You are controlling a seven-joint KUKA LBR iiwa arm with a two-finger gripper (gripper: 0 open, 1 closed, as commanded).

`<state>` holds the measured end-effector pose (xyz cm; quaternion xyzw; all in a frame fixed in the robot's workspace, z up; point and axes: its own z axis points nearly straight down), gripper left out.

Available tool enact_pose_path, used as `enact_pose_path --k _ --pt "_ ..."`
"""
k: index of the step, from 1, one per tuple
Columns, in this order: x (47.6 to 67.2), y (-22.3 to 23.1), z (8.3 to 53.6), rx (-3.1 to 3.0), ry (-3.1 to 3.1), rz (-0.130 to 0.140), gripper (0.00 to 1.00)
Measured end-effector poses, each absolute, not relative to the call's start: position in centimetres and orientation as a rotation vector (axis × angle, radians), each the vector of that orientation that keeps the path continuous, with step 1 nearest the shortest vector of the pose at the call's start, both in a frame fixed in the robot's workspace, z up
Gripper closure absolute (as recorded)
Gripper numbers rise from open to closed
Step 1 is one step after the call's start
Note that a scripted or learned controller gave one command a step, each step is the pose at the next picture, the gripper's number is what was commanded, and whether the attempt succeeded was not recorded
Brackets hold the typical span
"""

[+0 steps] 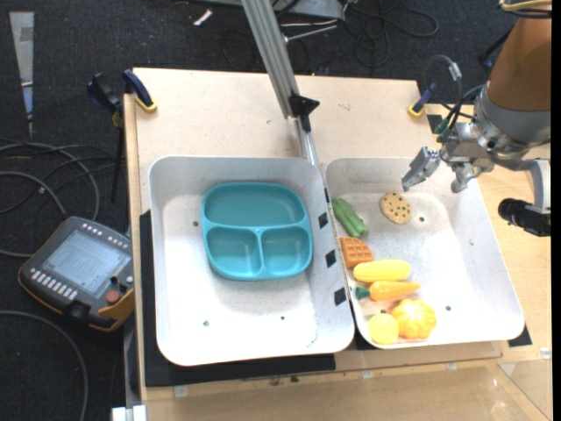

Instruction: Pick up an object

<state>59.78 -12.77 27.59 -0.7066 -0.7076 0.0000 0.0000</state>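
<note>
My gripper [441,175] hangs over the far part of the right bin [478,261], its two fingers spread apart with nothing between them. A tan cookie with dark chips [395,207] lies just left of and below the fingers. Along the bin's left side lie a green pod [350,217], a small orange waffle [356,253], a yellow corn cob [381,271], an orange carrot [392,290], a yellow pepper-like piece [415,318] and a yellow lemon [384,328].
The left bin [175,323] holds a teal three-compartment plate [257,229]. A grey metal pole [273,46] slants down to the ridge between the bins. A teach pendant [77,273] lies on the floor at left. Yellow clamps sit at the bench's back corners.
</note>
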Motion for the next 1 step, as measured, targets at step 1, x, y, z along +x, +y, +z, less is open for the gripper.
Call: enact_pose_path --k 1 --pt "59.78 -12.78 27.59 -2.22 -2.223 0.0 0.0"
